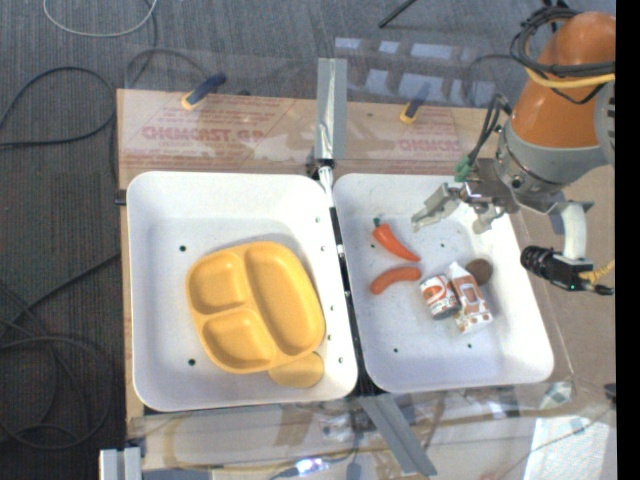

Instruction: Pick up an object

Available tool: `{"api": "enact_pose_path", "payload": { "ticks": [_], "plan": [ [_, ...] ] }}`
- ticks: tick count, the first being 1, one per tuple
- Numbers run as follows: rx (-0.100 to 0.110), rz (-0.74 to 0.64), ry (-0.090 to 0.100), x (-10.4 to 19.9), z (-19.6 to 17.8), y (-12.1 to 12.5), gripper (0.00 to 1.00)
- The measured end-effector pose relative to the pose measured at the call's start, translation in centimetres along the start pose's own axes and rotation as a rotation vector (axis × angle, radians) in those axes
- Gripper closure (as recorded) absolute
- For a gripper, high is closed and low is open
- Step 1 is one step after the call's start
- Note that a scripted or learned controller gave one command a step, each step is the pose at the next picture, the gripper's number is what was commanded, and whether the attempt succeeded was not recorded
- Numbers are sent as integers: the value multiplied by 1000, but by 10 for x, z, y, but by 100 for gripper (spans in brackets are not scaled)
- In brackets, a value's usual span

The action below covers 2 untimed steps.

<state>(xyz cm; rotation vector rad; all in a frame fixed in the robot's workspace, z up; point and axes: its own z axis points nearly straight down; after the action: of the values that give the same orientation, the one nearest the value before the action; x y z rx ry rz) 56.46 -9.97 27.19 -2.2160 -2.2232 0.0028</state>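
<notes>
Camera view from above has the claw (458, 206) hanging over the far part of the right bin (520, 363), fingers spread wide with nothing between them and, as far as I can tell, touching nothing.

Stuff to grab is all in that right bin: an orange chili pepper (388, 239) toward the far left, an orange sausage-looking piece (396, 279) just nearer than it, two small red-and-white packets (456, 298) lying side by side touching each other near the middle, and a small brown round thing (481, 269) right against the packets on their far right.

My take on doing this well: go for the chili pepper or the sausage piece, since both sit apart from everything else with bare floor around them. Line the fingers up across the narrow width, not along the length, then drop straight down. The packets look riskier to me, bunched up and probably slippery.

Left bin (160, 203) has a yellow divided tray (255, 303) with a yellow lump (297, 372) at its near edge, well apart from the claw.
</notes>
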Motion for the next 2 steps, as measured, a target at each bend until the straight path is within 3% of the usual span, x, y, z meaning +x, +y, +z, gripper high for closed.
{"api": "enact_pose_path", "payload": {
  "ticks": [1,2],
  "plan": [
    [0,-11,0,-47,109,7,0],
    [-17,-74,-4,-104,173,-24,0]
  ]
}}
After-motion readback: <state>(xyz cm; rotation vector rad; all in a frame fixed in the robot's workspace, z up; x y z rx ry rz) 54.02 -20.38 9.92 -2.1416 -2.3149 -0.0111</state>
